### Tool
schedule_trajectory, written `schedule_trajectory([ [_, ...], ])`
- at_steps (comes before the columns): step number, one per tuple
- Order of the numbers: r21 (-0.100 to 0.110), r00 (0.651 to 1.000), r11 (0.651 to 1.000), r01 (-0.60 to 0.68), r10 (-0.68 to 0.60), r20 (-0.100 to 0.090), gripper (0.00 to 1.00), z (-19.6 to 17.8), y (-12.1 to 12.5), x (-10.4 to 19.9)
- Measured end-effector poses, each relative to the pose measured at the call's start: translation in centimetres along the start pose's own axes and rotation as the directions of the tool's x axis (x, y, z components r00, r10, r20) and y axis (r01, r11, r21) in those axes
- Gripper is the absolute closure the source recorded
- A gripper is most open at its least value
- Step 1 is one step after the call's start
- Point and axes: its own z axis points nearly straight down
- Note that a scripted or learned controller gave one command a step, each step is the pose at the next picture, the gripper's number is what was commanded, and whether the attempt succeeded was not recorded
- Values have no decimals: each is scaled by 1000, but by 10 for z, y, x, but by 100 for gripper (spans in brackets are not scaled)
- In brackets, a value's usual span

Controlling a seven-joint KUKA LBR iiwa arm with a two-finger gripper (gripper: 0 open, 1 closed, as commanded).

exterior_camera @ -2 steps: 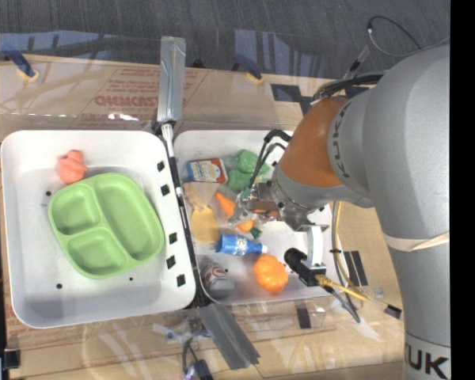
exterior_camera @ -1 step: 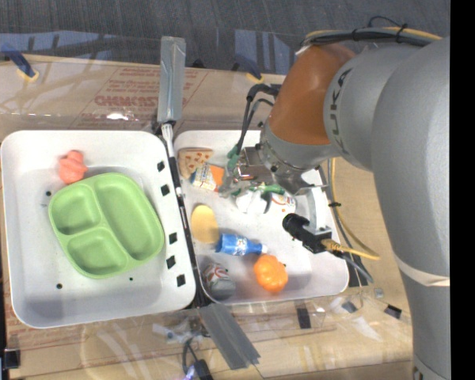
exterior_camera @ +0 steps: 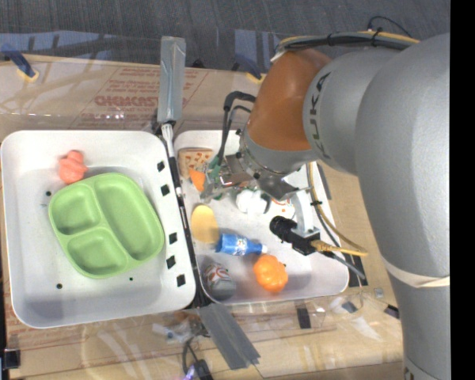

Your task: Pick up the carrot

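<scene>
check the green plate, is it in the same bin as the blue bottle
No, the green plate lies in the left bin, while the blue bottle lies in the right bin.

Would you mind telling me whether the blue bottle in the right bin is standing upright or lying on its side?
Lying on its side. The blue bottle rests lengthwise on the floor of the right bin, between the yellow item and the orange pumpkin-like toy.

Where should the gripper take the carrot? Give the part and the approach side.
Probably the carrot's visible orange end near the right bin's left wall, coming from above. The arm covers its other side, and the wall crowds its left, so fingers would best close along the wall rather than across it.
</scene>
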Motion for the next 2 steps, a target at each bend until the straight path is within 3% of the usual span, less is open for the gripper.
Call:
schedule_trajectory([
  [1,0,1000,1000,0,0,0,0,0,0,0],
  [2,-1,989,989,151,-151,1,0,0,-28,17],
])
